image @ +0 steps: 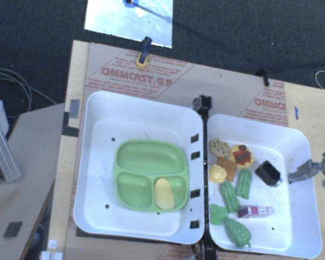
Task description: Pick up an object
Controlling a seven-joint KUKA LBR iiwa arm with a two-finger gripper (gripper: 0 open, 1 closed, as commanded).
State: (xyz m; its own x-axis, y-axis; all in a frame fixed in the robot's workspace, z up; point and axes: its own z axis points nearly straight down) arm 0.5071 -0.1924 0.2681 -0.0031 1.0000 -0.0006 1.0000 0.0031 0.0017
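My gripper (pixel 302 173) hangs at the right edge of the right bin (pixel 302 231), low over its rim, and I cannot tell from this slanted view how it is set; nothing is visibly in it. The nearest candidate is the black block (pixel 268 172), which lies on the bin floor just to the gripper's left, a little apart from the crowd of play food. To do this step well, I judge I should pick that block rather than the cluster: it stands clear on its right side, so I can come down over it without nudging neighbours. It looks turned at an angle, so I would line up with its narrower sides and centre over it before descending. Beyond it, further left, sit the cookie (pixel 219 147), the red and yellow piece (pixel 242 155), the green pods (pixel 244 182) and the pink tube (pixel 255 211), packed close enough that a descent there risks pushing things aside. The left bin (pixel 86 206) holds a green divided tray (pixel 146 157) with a yellow piece (pixel 165 194) in one compartment, well apart from me across the counter (pixel 176 79).
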